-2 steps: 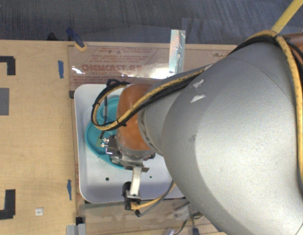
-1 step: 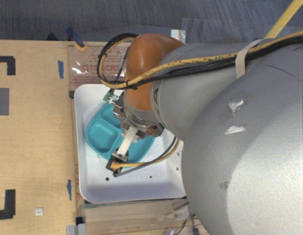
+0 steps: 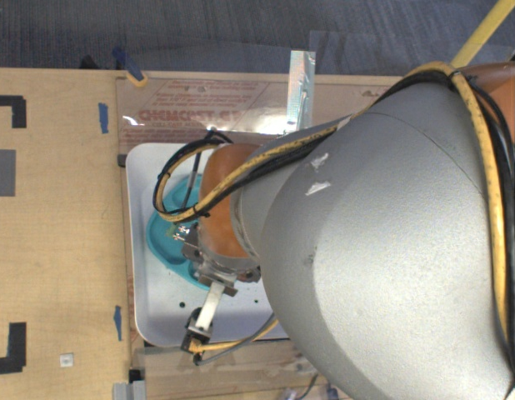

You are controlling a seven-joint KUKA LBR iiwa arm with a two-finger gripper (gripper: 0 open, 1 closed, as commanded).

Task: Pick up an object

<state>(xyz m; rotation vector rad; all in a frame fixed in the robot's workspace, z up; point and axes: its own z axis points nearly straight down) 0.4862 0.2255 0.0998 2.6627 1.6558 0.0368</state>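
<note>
The grey arm fills the right of the camera view and reaches down into the left white bin (image 3: 145, 307). A teal object (image 3: 167, 238) lies in that bin, partly hidden under the wrist and its orange band. The gripper (image 3: 209, 267) sits low over the bin, right beside the teal object's near edge. The wrist hides its tips, and what lies beneath them is covered too.
A cardboard sheet (image 3: 57, 223) with black corner marks and blue tape pieces borders the bin on the left. A clear plastic panel (image 3: 207, 111) with red print stands behind the bin. The arm covers the right bin.
</note>
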